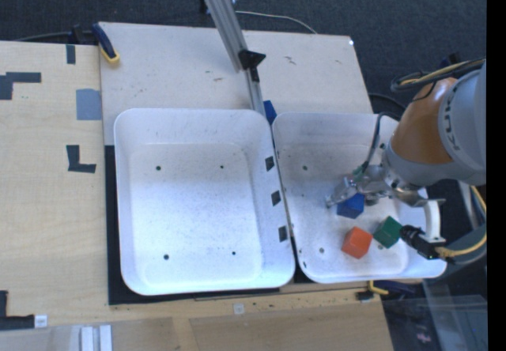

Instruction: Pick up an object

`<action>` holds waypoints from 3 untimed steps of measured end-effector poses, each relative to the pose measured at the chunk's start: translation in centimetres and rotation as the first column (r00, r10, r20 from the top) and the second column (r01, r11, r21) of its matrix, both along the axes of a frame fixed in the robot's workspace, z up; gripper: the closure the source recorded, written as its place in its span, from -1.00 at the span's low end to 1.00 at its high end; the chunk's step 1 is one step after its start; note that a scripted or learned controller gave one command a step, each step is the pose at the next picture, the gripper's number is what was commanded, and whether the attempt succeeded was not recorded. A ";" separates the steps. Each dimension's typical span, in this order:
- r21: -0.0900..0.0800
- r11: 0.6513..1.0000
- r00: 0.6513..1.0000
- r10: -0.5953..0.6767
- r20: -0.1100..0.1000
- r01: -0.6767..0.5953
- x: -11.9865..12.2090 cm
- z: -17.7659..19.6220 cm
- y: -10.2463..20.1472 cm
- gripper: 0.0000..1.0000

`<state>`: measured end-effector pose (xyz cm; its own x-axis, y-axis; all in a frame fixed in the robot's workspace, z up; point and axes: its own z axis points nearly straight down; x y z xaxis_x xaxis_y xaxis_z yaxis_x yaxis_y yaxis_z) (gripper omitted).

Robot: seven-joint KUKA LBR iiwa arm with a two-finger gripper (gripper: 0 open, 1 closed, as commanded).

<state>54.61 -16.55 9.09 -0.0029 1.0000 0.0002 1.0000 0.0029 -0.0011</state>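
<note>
No readable text, label, brand or number appears on anything.

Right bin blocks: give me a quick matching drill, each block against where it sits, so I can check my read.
Things:
1. blue block
2. orange block
3. green block

Places:
A. closest to the bin's near rim, left of the green one
B. right at the gripper
C. rightmost, by the right bin wall

Pairs: 1-B, 2-A, 3-C
</note>
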 end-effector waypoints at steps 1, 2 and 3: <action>0.002 1.000 1.000 0.000 -0.003 0.000 -0.1 1.0 0.1 1.00; 0.001 1.000 1.000 0.007 0.008 -0.007 3.9 10.6 8.4 1.00; 0.003 1.000 1.000 0.003 -0.007 -0.003 -4.7 10.0 14.9 1.00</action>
